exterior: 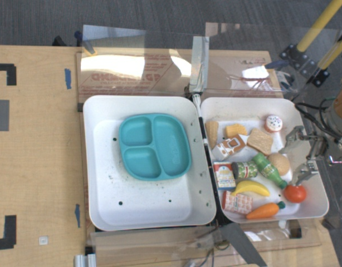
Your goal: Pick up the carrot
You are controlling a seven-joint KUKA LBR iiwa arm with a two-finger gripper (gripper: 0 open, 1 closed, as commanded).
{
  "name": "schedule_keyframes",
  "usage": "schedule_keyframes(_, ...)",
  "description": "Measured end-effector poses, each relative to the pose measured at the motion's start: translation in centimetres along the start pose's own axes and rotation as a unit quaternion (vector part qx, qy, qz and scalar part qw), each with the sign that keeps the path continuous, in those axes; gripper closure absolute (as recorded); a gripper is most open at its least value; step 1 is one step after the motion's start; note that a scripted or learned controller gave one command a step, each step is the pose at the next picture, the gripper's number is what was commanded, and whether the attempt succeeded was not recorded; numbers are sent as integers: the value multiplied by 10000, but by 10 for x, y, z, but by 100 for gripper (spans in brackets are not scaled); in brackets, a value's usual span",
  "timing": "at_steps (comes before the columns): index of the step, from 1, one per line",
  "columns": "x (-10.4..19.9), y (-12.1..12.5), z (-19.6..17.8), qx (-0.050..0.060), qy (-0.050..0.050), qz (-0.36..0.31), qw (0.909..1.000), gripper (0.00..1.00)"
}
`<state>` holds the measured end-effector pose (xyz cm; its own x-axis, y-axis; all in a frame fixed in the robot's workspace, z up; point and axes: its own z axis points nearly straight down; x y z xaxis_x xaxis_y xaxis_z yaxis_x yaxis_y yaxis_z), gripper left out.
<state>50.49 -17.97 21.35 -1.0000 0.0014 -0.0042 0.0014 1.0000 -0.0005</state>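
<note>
The carrot (264, 210) is lying flat at the near edge of the right bin (320, 202), not picked up yet, below and to the left of the fingers (296, 133), with a tomato (294, 193) sitting between them. The gripper (301, 156) hangs over the bin's right side with fingers spread apart and nothing in them. So basically the whole grab looks left to do.

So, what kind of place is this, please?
Probably a robot lab bench for pick-and-place tests: two white bins sit side by side, one with toy food such as a carrot, and a gripper reaches in.
</note>
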Motion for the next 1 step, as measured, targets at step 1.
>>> schedule_keyframes(1,17,33,111,42,-111,-127,9998,0)
